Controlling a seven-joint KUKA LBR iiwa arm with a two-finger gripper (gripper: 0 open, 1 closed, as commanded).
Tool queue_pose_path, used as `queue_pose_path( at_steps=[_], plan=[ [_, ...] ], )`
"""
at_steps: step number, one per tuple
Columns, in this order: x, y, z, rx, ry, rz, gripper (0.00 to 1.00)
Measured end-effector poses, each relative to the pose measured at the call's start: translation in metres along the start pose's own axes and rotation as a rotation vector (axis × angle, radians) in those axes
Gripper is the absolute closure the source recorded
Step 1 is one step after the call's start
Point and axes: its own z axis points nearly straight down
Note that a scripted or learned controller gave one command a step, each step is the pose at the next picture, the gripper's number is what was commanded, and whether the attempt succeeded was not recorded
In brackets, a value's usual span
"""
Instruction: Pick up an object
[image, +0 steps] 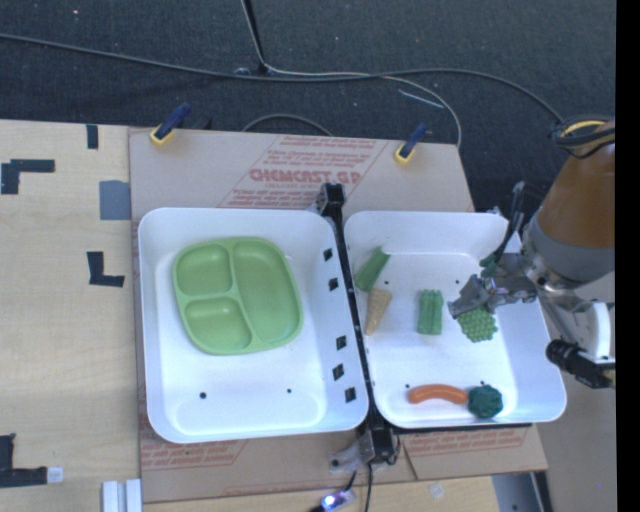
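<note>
I see my gripper (474, 303) in the right bin (530, 345), at three o'clock, clamped on the green bumpy toy (479, 325).

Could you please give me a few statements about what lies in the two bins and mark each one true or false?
1. The green divided plate lies in the left bin. True.
2. The orange sausage-shaped piece lies on the plate. False: it lies near the front edge of the right bin.
3. The gripper is over the right bin, beside a light green bumpy piece. True.
4. The ridged green block is stacked on the dark green round piece. False: they lie apart.
</note>
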Motion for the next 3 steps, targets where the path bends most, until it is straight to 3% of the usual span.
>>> queue_pose_path(
  at_steps=[2,3],
  plan=[
    [0.119,0.028,-0.009,0.0,0.001,-0.003,1.0],
    [0.171,0.036,0.004,0.002,0.0,-0.001,1.0]
  ],
)
